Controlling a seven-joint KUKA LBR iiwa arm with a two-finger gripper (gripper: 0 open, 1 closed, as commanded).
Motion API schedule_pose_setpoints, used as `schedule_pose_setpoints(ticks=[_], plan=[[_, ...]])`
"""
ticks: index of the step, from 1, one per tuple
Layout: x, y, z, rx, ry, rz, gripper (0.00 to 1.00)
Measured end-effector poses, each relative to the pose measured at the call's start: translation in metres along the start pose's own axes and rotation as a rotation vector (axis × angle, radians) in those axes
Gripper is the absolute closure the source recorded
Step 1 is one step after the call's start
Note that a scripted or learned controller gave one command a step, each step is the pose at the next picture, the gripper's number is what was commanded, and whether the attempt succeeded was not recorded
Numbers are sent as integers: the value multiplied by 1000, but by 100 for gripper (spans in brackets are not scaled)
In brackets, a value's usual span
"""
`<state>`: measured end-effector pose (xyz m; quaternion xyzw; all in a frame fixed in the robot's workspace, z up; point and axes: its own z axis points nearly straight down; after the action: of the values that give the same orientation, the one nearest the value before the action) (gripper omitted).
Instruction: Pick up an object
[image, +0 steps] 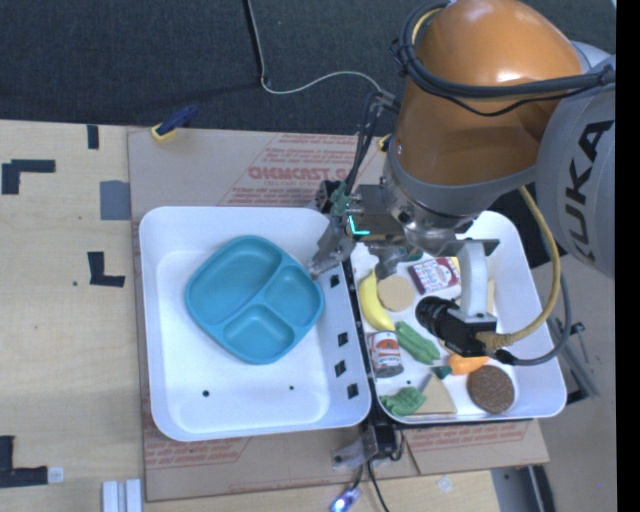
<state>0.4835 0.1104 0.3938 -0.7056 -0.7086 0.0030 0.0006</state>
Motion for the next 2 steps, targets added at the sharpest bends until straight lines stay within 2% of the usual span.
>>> schedule_pose_setpoints(ticks=[1, 2], plan=[[0, 0, -10, 1, -1, -1, 100], [14, 1, 121, 11, -1, 3, 100]])
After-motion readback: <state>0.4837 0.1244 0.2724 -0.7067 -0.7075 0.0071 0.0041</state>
